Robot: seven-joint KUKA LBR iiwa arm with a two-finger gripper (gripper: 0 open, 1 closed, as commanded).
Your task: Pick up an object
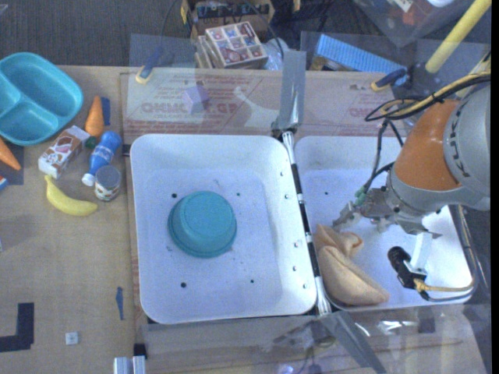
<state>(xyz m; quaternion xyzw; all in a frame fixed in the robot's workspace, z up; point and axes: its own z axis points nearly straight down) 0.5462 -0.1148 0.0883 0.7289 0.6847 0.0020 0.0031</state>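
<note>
Well, from the overhead camera, looking down at a slant, the arm reaches in from the right over the right-hand bin [335, 166]. The gripper [359, 207] hangs low at its end. It sits just above and beside the upper end of a tan folded cloth [348, 269], which is the likeliest thing for it to pick. I cannot tell whether the jaws are spread or pressed together, as the wrist hardware crowds that spot, and nothing can be seen pinched there.

The cloth lies in the near left corner of the right-hand bin, tucked against the wall shared with the left-hand bin [234, 166]. Its long axis runs from the far left to the near right, roughly along that wall. A puckered lobe sits at the far end, nearest the gripper, and the near end tapers to a flatter tip.

To my eye it looks light, soft and limp. It should sag and drape rather than hold its shape, and nothing about it looks fragile. The raised lobe or a thick fold along the ridge seems the best place to bite, since a flat edge might slip out.

An upturned teal bowl [203, 223] sits alone in the left-hand bin, well apart. A banana [69, 201] lies out on the bench.
</note>
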